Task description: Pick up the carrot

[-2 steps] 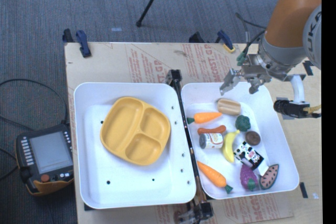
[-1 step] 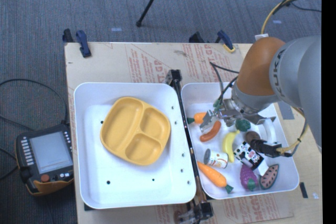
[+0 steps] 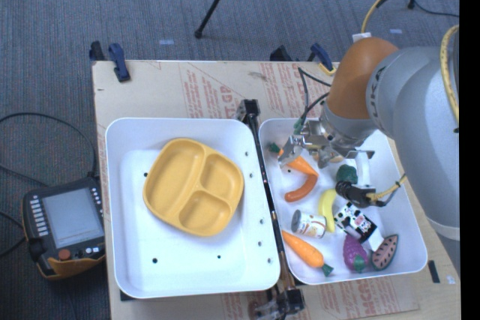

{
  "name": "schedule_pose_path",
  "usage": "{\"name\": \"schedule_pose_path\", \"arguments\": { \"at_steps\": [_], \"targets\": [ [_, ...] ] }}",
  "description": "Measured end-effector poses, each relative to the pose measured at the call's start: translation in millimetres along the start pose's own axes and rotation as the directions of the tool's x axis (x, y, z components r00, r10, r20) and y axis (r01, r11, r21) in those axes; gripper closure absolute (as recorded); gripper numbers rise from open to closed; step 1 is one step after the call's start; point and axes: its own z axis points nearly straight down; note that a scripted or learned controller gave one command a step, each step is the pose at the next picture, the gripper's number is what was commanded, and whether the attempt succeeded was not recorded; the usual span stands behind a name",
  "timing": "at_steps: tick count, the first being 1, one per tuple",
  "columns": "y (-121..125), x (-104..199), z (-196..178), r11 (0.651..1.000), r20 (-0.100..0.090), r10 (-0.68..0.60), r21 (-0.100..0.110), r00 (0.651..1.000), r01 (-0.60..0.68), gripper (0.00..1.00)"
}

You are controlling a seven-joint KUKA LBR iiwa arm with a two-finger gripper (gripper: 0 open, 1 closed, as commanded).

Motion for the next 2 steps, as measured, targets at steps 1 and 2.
{"name": "schedule_pose_path", "arguments": {
  "at_steps": [1,2],
  "targets": [
    [-3.2,-1.6,-8.8,1.000,-0.001,-0.001,0.020,1.000,0.001,1.00],
    [1.3,22.7,-127.6,0.993,0.000,0.120,-0.017,0.993,-0.120,1.00]
  ]
}}
